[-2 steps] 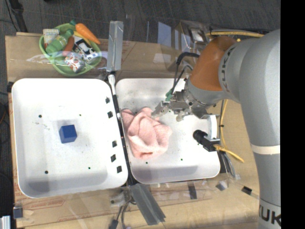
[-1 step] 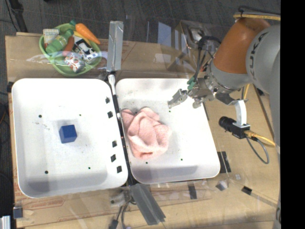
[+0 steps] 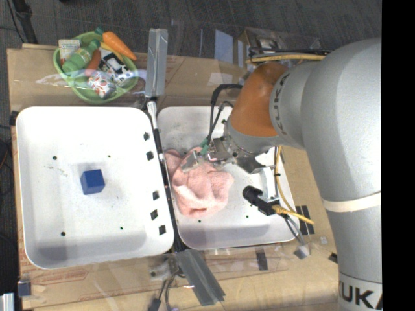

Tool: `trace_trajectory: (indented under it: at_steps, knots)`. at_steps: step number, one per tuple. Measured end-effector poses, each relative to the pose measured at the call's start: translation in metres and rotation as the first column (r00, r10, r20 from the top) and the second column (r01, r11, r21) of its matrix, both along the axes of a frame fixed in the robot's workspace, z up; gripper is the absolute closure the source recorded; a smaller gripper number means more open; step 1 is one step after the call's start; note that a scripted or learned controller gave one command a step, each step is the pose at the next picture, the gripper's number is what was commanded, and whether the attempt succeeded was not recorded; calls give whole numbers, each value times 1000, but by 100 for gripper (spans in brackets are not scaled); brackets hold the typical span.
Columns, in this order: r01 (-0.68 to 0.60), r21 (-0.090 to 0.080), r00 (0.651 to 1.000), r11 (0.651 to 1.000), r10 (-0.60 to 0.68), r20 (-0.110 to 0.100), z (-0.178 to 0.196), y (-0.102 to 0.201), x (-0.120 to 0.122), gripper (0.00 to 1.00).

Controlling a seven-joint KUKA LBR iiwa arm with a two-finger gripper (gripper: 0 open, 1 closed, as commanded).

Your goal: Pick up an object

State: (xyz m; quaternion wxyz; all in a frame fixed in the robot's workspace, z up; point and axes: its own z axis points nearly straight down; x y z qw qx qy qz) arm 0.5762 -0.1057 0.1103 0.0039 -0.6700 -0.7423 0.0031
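The gripper (image 3: 206, 153) is low in the right white plastic bin (image 3: 194, 238), at the far edge of a crumpled pink cloth (image 3: 200, 183); from this view I cannot tell whether it is released or clenched, or if it grasps anything. The cloth lies directly under the gripper and spreads from there toward the near side, against the bin's left wall. It looks soft and bunched, with folds that should be easy to pinch. To the left, in the other white bin (image 3: 39, 238), a small blue cube (image 3: 93, 181) sits alone, well apart. On the counter, far left, stands a green bowl of toys (image 3: 97, 63).
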Motion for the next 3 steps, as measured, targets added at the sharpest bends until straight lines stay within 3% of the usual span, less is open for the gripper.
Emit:
trace_trajectory:
  at_steps: [1, 2, 3]
  knots:
    - [-33, 1, 999, 999, 33, 4, -21, 3, 41, 0]
    - [-86, -1, 996, 996, 86, 7, 81, 46, 78, 0]
    - [-110, 0, 994, 994, 110, 1, -10, 9, 48, 0]
